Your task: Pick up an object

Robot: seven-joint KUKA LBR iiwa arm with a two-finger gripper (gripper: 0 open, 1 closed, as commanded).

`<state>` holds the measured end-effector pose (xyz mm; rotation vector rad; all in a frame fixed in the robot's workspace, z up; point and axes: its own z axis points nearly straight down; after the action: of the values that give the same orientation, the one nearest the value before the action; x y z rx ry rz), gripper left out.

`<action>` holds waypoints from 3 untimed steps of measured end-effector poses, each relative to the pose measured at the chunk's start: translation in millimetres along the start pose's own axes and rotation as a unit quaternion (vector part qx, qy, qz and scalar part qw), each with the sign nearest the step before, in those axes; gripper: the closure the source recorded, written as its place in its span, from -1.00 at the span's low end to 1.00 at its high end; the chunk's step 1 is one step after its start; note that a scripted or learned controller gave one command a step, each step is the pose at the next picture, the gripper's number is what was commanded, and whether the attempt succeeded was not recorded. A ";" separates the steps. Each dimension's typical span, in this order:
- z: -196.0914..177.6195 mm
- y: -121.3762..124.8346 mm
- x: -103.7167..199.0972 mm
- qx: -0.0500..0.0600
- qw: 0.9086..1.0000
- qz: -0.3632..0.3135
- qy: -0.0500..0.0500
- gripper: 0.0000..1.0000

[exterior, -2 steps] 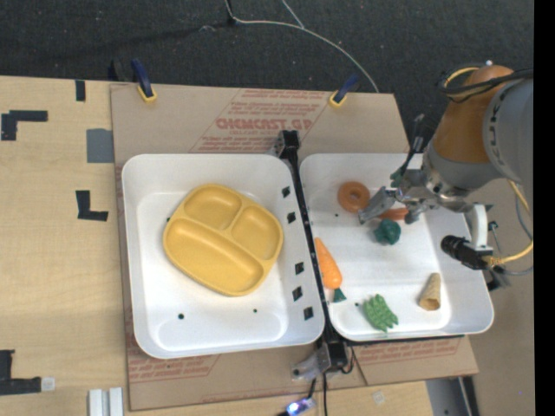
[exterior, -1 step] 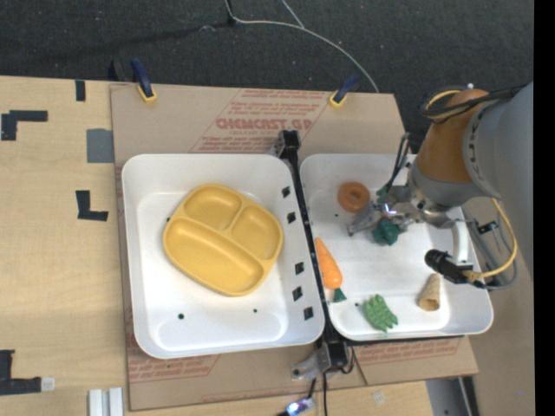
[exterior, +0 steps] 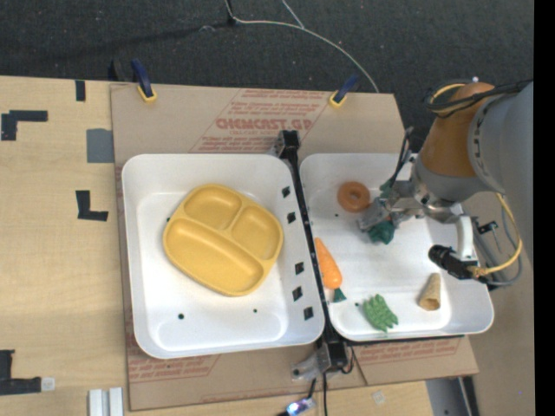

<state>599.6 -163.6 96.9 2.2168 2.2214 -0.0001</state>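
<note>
Arm reaching from right, pincer low over right bin.

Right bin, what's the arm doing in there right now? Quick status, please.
Gripper low in right bin, on a teal object; grip unclear. Doughnut close beside it. Carrot, green piece, cone lie apart. Yellow tray in left bin.

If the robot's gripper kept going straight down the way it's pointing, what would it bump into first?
Probably the small teal toy right under the gripper in the right bin. Depth is hard to judge from above, so it may already be touching it.
</note>
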 end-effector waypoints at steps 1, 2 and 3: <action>-62.6 -1.7 -3.0 -0.001 1.000 0.000 0.001 1.00; -107.9 5.0 2.1 -0.001 1.000 0.000 0.001 1.00; -161.3 6.4 2.4 -0.001 1.000 0.000 0.000 1.00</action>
<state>605.6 -160.8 258.2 2.2160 2.2206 0.0039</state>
